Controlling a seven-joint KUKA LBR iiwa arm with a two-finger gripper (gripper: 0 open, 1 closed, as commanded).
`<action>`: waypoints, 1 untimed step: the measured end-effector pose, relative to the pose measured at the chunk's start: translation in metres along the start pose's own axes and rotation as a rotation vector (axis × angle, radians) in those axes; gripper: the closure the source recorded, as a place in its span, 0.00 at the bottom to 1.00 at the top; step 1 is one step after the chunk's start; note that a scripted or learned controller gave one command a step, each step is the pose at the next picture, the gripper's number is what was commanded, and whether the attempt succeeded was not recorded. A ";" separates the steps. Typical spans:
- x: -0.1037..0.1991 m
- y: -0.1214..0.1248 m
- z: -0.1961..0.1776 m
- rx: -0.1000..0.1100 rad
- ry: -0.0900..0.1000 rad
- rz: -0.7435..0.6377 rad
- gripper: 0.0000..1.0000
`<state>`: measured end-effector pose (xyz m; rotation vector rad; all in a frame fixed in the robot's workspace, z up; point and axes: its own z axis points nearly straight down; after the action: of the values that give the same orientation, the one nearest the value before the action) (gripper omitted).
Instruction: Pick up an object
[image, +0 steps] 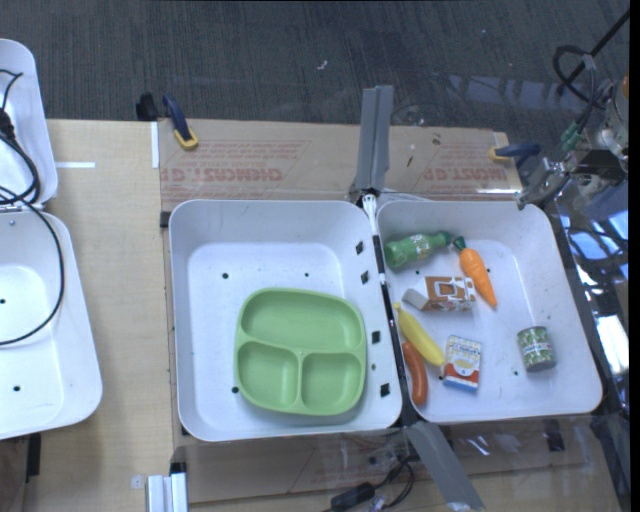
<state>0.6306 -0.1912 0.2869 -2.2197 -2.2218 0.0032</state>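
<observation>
The right bin (570, 395) holds several small items. A green bottle (418, 247) lies at its back left, with an orange carrot (478, 275) beside it. Below them is a small orange and white carton (445, 293). A yellow banana (420, 335) and a red sausage (416, 375) lie along the left wall. A white and red box (462, 362) lies near the front, and a small can (537, 349) with a green label stands at the right. The gripper (572, 165), hung with cables, is above the bin's back right corner, apart from every item.
The left bin (200, 300) holds a green three-compartment plate (300, 350). A grey divider post (375, 140) rises between the bins at the back. White tubs with a black cable (40, 300) sit at the far left of the bench.
</observation>
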 end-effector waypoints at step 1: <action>0.028 -0.006 0.195 -0.002 0.000 -0.027 0.00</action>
<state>0.6243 -0.1635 0.0920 -2.1908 -2.2520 0.0012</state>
